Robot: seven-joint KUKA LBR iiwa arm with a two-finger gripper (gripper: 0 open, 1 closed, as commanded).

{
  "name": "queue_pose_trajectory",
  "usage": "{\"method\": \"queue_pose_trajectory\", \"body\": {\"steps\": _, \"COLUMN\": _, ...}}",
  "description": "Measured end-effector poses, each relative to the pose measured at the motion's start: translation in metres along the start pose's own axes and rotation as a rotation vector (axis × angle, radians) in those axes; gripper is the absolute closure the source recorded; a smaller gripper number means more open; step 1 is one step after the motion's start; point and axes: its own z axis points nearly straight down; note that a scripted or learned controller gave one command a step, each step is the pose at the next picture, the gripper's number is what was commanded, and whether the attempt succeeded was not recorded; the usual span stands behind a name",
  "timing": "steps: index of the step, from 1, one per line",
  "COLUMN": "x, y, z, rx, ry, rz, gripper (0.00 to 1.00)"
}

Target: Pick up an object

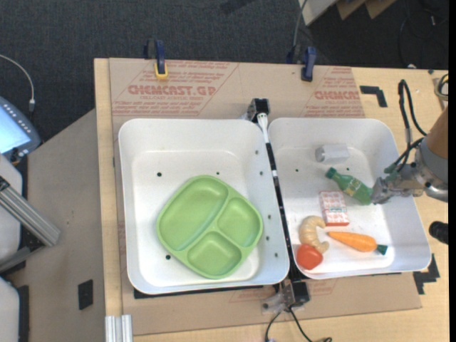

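while my end effector (388,188) hung at the right edge of the right bin (399,262), i could not tell from above what state it was in. it sat just beside the green toy bottle (349,184), which lay tilted on the bin floor near the small red-and-white carton (334,208). i judged the bottle light, stiff and smooth, likely to roll or slip, so taking it across the middle of its body looked safest. a toy carrot (353,241) lay nearer the front.

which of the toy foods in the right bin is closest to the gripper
The green plastic bottle, lying tilted just left of the gripper. The orange toy carrot, red tomato and small red-and-white box lie farther away.
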Motion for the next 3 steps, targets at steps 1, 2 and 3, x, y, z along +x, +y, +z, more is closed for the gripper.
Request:
{"method": "queue_pose_trajectory", "body": {"steps": 1, "x": -0.005, "y": 0.001, "z": -0.044, "rx": -0.001, "ry": -0.001, "rz": 0.001, "gripper": 1.0}}
{"method": "queue_pose_trajectory", "body": {"steps": 2, "x": -0.006, "y": 0.003, "z": -0.089, "rx": -0.001, "ry": -0.001, "rz": 0.001, "gripper": 1.0}}
{"method": "queue_pose_trajectory", "body": {"steps": 3, "x": 0.046, "y": -0.001, "z": -0.078, "rx": 0.008, "ry": 0.006, "rz": -0.003, "gripper": 1.0}}
